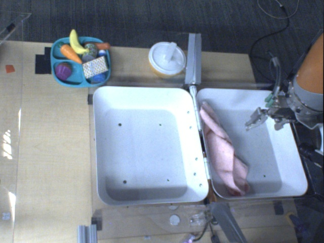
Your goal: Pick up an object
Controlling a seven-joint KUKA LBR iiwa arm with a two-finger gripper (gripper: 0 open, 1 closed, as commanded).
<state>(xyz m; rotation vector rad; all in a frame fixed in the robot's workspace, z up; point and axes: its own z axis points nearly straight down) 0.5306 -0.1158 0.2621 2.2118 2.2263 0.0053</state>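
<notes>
Right-hand shallow white plastic bin (283,186) holds one item: a soft pink cloth, rolled or bunched into a long bundle (223,153). It lies against the bin's left wall, just beside the divider between the two bins.

Claw (258,118) on the grey arm hangs over the upper right part of the same bin, apart from the cloth. Finger spread: cannot tell at this resolution. Nothing seen between them, so no grip on anything.

Key relation: cloth lies to the camera view's left of the claw and somewhat lower in frame. Bare bin floor sits between them.

Cloth long axis runs from upper left to lower right in the view, roughly along the bin's left wall with a slight slant. Upper end narrower, near the top left corner; lower end thicker, folded over near the bottom wall.

Judgement: approach not yet done. Closing across the short axis near mid-length looks the better bet. Risk: the nearby wall may crowd one finger.

Left-hand white bin (101,151) and a teal tray of toy food (58,80) on the wooden surface (45,151) not involved
</notes>
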